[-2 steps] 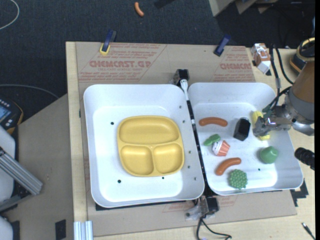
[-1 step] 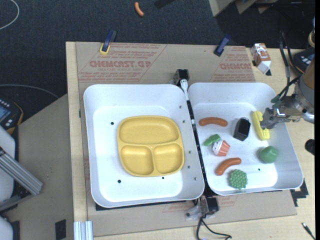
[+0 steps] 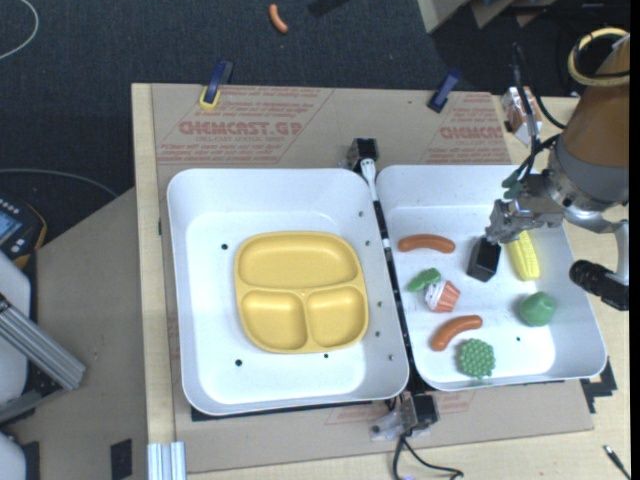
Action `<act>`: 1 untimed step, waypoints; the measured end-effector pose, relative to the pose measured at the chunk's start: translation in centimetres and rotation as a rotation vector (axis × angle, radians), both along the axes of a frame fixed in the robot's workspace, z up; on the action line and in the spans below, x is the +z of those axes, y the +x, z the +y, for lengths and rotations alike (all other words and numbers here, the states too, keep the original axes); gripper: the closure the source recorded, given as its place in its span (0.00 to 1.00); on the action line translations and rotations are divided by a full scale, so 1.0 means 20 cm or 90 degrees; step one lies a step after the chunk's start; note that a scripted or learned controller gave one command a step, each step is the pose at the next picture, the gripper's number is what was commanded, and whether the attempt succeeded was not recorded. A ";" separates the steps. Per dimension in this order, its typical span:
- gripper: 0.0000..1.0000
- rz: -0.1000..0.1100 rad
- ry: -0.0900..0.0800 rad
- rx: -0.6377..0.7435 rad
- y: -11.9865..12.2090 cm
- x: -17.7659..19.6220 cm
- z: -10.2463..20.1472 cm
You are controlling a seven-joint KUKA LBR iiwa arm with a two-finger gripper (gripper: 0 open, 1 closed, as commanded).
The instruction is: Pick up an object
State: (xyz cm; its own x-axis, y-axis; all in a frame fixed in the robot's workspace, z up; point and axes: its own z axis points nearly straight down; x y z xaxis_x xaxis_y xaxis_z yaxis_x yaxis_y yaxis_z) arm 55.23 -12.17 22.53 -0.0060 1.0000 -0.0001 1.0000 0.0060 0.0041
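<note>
While the gripper (image 3: 508, 228) hovers over the corn (image 3: 524, 257), nothing looks grabbed yet, and its opening can't be told.

Both the left bin (image 3: 190, 208) and the right bin (image 3: 572, 353) look like smooth white moulded plastic with a soft sheen, and the yellow tray (image 3: 300, 290) is plastic too, just a bit more matt. The bench sheet (image 3: 300, 128) looks like dull brown paper with red print, and the floor (image 3: 100, 28) is dark, rough carpet. The sausages (image 3: 427, 244), the corn (image 3: 523, 256) and the bumpy broccoli (image 3: 475, 357) are all toy plastic, the sausages kinda glossy, and the gripper (image 3: 512, 220) looks like bare grey metal.
</note>
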 end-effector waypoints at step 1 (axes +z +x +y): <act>1.00 0.000 0.001 0.001 0.12 0.01 0.28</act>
